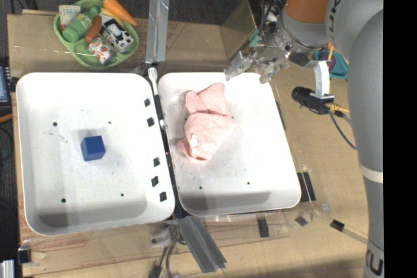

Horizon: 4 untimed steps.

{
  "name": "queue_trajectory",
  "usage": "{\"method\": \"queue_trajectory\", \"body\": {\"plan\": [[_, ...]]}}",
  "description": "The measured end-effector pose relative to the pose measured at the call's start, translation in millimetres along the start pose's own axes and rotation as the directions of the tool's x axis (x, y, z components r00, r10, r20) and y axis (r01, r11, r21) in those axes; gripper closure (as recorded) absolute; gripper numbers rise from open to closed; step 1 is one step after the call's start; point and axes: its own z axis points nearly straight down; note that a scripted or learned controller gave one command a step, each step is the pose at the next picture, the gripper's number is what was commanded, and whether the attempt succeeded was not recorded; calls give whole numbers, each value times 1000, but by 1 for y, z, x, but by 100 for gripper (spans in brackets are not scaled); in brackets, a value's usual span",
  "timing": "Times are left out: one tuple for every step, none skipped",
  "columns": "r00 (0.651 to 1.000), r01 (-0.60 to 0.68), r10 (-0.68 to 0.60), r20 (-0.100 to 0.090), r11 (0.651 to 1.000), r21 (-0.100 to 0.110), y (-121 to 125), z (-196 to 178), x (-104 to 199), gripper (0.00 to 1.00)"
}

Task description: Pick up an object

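A crumpled pink cloth [204, 120] lies in the right bin [260, 159], toward its upper middle. A small blue cube [93, 147] sits in the left bin [39, 114], left of centre. My gripper [250, 71] hangs over the far edge of the right bin, up and to the right of the cloth and apart from it. Its two fingers are spread, and nothing is between them.
A green bowl [68, 49] with toy food, including a carrot and a small bottle, stands on the bench behind the left bin. A grey metal bar [156, 26] rises behind the divider between the bins. The arm fills the right side.
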Motion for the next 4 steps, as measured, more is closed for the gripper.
{"method": "queue_trajectory", "body": {"plan": [[1000,11,-11,-1,1000,-5,16,170,-7,0],[982,188,-188,-1,982,-3,17,180,44,0],[982,191,-191,-2,982,1,17,174,43,100],[982,191,-191,-1,982,1,17,174,43,0]]}}
